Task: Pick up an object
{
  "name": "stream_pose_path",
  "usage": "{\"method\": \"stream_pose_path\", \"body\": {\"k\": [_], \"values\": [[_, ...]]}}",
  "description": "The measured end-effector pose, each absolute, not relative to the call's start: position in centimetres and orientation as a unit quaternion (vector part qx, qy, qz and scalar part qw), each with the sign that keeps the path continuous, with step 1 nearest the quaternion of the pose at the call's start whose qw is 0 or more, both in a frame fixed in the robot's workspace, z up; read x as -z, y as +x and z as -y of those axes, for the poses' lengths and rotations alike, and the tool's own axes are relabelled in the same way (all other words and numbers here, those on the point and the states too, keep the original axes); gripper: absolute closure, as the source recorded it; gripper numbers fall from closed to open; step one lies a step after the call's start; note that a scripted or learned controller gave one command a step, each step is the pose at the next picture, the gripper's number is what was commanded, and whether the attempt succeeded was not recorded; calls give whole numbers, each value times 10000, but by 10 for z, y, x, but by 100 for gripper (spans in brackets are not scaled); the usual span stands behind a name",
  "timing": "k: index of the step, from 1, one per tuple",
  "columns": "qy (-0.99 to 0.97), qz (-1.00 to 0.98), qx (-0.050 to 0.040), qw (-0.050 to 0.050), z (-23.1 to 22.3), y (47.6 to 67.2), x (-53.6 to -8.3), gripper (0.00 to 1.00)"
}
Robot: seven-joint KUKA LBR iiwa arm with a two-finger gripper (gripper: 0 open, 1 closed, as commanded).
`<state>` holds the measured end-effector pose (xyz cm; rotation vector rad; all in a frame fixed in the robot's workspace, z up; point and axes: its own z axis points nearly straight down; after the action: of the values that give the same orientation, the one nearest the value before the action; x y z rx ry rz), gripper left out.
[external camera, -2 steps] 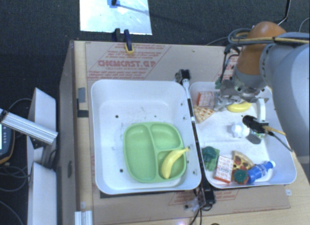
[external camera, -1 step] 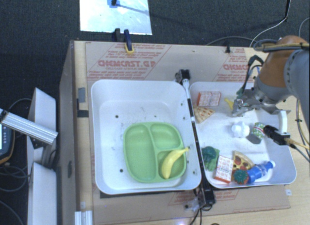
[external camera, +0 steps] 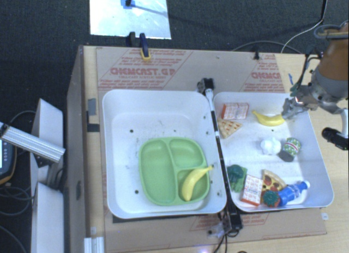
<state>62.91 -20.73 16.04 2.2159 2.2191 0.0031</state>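
Two white bins sit side by side on the counter, which is covered with printed brown sheeting.

Left bin: one green divided plate with three compartments, lying toward 5 o'clock in the bin. One banana lies tilted in the plate's 4 o'clock compartment, its tip poking over the plate rim toward the divider between the bins.

Right bin: nine items counted.
- One orange-and-white carton at 11 o'clock.
- One waffle-like piece just below it, touching or nearly so.
- One second banana at 12 o'clock, near the bin's far wall.
- One white lumpy thing at centre.
- One small can with a green label just beside it at its 3 o'clock, on its side.
- One green leafy toy at 8 o'clock.
- One red-and-white packet at 7 o'clock, beside the leafy toy.
- One pizza-slice toy at 6 o'clock.
- One blue bottle at 5 o'clock, lying down, touching the pizza slice.

So two bananas in total, one of everything else.

The gripper sits at the right bin's 1 o'clock corner, just beside the far end of the second banana; contact cannot be judged. The state of the jaws cannot be told at this size. The grey arm enters from 3 o'clock.
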Motion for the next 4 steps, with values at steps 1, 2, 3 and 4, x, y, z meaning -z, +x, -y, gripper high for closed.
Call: {"method": "stream_pose_path", "body": {"k": [1,2,3,4], "values": [[7063,-7079,-6,17,207,629,-159,0],[7057,-7085,-3,6,198,669,-98,0],[7055,-7087,-8,5,164,647,-85,0],[7048,-7094,-17,23,164,648,-96,100]]}}
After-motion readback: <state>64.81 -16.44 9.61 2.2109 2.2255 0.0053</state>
